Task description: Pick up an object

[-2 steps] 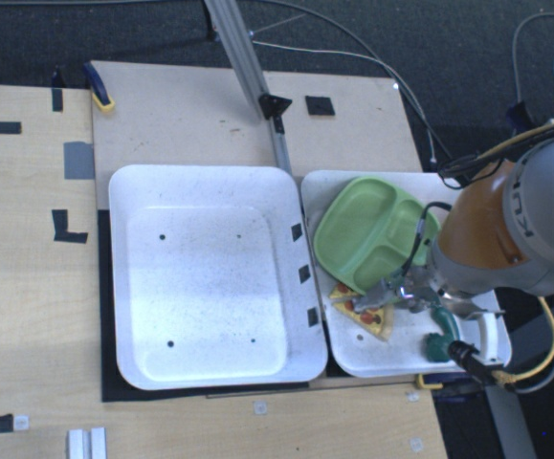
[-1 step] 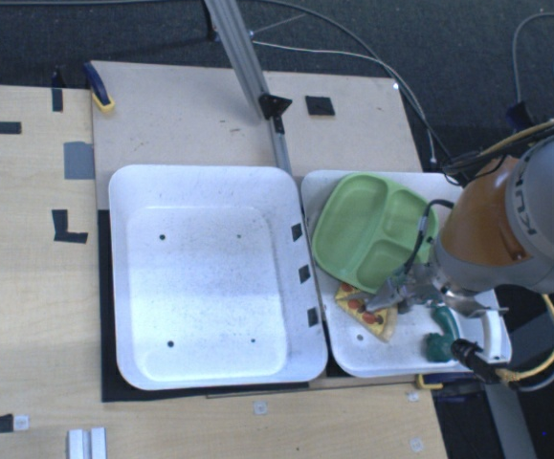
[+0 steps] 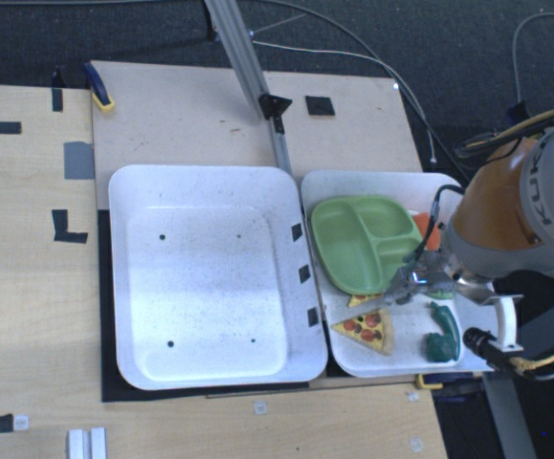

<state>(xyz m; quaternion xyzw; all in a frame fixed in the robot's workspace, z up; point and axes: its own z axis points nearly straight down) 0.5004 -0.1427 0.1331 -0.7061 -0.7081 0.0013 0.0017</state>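
Observation:
In the right bin (image 3: 339,357) lies a green divided plate (image 3: 363,240), tilted against the back. A pizza slice (image 3: 366,330) rests near the bin's front, with a small yellow piece (image 3: 361,300) just above it. A dark green toy (image 3: 442,335) lies at the front right, and an orange object (image 3: 423,228) peeks out behind the plate's right edge. My gripper (image 3: 409,283) is low in the bin at the plate's lower right rim, between the plate and the green toy. Its fingers are too small and dark to read.
The left bin (image 3: 128,285) sits beside the right one. A metal pole (image 3: 248,60) slants down from the top to the bins' shared back edge. Cables run across the dark floor at the back. A blue and yellow tool (image 3: 99,88) lies on the bench's far left.

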